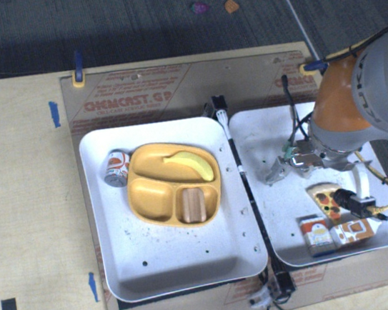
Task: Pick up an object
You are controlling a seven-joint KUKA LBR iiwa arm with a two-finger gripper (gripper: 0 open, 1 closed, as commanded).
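Watching from the front edge of the tabletop (pixel 25 233), and I'll place everything off the yellow plate (pixel 150 197) in the left bin (pixel 173 258).

Closest to me, off to the plate's right and nearer than it, a small carton (pixel 316 235) and an orange packet (pixel 356 232) sit side by side close to the near wall of the right bin (pixel 279 217). Just behind those, still right of the plate, a toy pizza slice (pixel 324 200) lies flat on the bin floor.

A step further back, the tool (pixel 276 173) hangs over the right bin, about level with the plate's middle and just across the divider from it. It's near the pizza slice but apart from it (honestly can't tell from here whether it's wide or narrow, or whether anything is in it).

On the plate itself there's a brown block (pixel 191 205) in the near-right compartment and a banana (pixel 190 164) in the far one. A crushed can (pixel 115 168) sits against the plate's far-left rim.

The grey arm (pixel 382 86) with its orange band (pixel 335 108) comes in from the plate's far right. Beyond the plate, a cardboard sheet (pixel 128 99) with red lettering sticks out from under both bins.
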